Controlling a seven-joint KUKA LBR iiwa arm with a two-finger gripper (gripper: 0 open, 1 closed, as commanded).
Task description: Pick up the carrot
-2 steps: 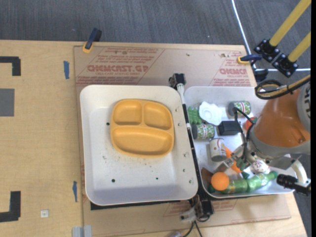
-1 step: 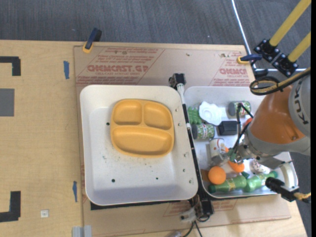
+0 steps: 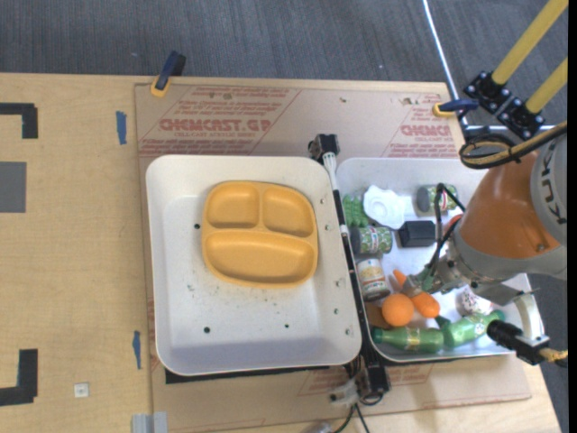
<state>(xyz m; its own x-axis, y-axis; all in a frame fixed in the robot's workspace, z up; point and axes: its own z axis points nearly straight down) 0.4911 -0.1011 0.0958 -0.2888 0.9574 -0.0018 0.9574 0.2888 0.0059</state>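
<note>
Orange and grey, the arm hung over the right bin as we watched, its wrist dipped toward the clutter near that bin's front. We saw the end effector low among the items, just above the carrot, but we could not tell whether it was released or clenched; the arm's bulk hid too much of it. The carrot lay near the front of the right bin, touching an orange ball on its left, with a green bottle lying on its side just in front of both. Further back in that bin we picked out a small tin with a green label, a jar below it, a white crumpled piece and a dark block. Over in the left bin a yellow divided plate sat toward the back, three compartments facing up. Both bins rested side by side on the cardboard-covered counter, a blue clamp at the sheet's far edge.
</note>
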